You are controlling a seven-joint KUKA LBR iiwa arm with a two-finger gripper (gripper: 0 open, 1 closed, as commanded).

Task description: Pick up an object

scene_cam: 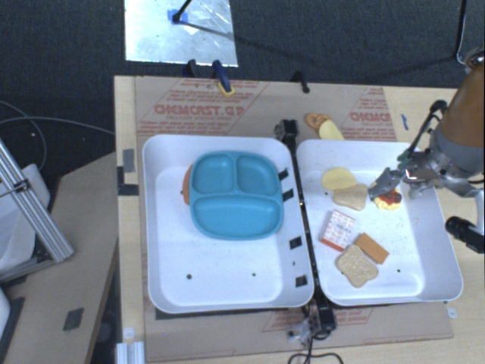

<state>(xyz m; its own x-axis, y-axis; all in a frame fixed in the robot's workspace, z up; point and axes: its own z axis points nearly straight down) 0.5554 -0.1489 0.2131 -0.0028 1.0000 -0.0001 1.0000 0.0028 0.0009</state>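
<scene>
Bench (129, 226): tan, w/ 2 white bins side by side.
Right bin (424, 279), front: toast slice (357, 265), orange block (372, 247), red-white packet (339, 229).
Left bin (174, 279): blue divided plate (236, 194).
Gripper (388, 186): over a red-yellow item (389, 200), mid right bin; whether spread or pinching, can't tell.
Beside it: tan piece (351, 197), yellow piece (338, 178).

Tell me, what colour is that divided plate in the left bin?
Light blue: the divided plate, seen clearly in the camera view.
</scene>
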